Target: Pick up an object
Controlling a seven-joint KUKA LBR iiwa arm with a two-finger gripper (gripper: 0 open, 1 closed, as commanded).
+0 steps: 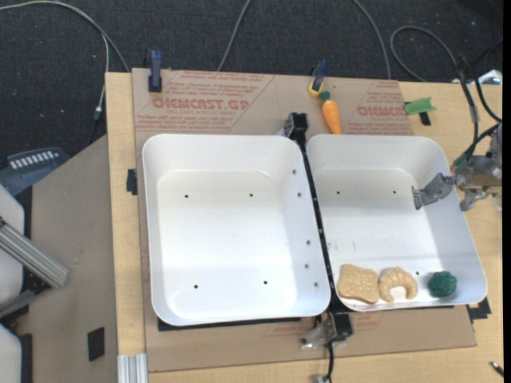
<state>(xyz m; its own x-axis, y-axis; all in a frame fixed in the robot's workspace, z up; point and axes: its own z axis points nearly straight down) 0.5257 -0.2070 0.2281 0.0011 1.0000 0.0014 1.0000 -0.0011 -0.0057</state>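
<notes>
Hand point(437, 190) at the right bin's point(375, 154) right rim, its opening impossible to tell, well apart from toast point(358, 284), croissant point(397, 284) and green ball point(442, 284) along the near wall.

Red print "CHEMCAST GP" on cardboard sheet point(200, 100) (repeated at right, fainter).

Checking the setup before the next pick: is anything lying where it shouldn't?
Yes: a carrot lies on the board behind the right bin, outside both bins. The other items, bread, croissant and a green ball, sit along that bin's front wall.
</notes>
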